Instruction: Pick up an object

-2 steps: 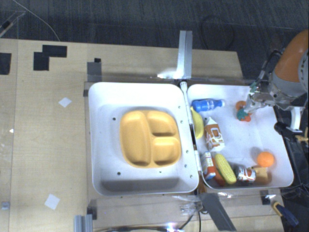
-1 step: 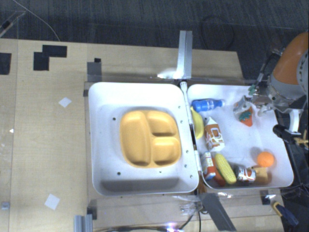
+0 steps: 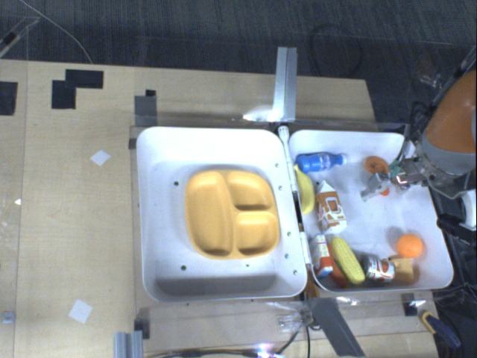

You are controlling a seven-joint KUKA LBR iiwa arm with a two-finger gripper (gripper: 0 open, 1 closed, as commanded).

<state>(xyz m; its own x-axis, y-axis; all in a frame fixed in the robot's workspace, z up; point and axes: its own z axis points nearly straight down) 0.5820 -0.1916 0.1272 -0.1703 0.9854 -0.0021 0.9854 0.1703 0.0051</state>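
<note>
My gripper hangs over the upper right part of the right bin, reaching in from the right under the arm's orange band. A small orange object lies right beside its tip, partly covered by it; whether they touch cannot be told. In the same bin lie a blue bottle, a banana, a small printed carton, a corn cob, a can and an orange ball.
The left bin holds a yellow divided tray. A metal post stands behind the two bins. Bare white floor shows in the right bin's middle around.
</note>
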